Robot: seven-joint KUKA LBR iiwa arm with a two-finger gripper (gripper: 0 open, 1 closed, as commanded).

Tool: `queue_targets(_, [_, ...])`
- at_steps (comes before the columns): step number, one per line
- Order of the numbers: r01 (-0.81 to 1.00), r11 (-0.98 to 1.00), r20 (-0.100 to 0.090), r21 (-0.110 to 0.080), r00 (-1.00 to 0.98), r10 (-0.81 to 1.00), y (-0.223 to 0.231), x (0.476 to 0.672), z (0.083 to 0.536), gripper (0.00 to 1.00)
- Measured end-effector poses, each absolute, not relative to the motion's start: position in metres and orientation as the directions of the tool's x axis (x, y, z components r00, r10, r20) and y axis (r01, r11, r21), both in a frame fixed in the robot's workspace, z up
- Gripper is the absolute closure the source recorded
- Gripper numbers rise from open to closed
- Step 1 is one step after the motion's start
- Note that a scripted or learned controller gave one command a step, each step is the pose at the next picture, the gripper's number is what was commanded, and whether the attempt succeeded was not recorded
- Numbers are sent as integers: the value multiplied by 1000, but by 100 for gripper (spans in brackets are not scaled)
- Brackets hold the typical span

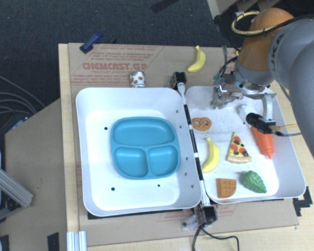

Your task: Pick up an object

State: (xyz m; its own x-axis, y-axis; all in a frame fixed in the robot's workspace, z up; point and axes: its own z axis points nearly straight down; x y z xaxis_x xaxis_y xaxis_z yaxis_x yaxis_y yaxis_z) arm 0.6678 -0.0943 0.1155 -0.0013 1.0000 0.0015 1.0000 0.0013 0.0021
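Note:
My gripper [224, 99] hangs over the back left part of the right bin [295, 177], open, with nothing between its fingers. In that bin lie a brown pretzel [201, 123], a yellow banana [211, 155], a pizza slice [237, 149], an orange carrot [265, 142], a tan waffle [226, 187] and a green leafy piece [254, 182]. The pretzel is the nearest of them, a little in front of the gripper and to its left.
The left bin [91, 114] holds a blue divided plate [145, 146]. On the bench behind the bins lie a second banana [197, 60], a small patterned toy [137, 78] and a blue piece [91, 42]. The grey arm [301, 61] covers the right bin's far right corner.

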Motion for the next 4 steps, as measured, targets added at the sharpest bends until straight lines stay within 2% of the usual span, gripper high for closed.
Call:
queue_targets(2, [1000,2,2,6,-2,1000,-94,669,136,100])
queue_targets(3, [1000,2,2,6,-2,1000,-94,669,135,0])
queue_targets(4, [1000,-1,0,3,1,1000,-92,642,87,0])
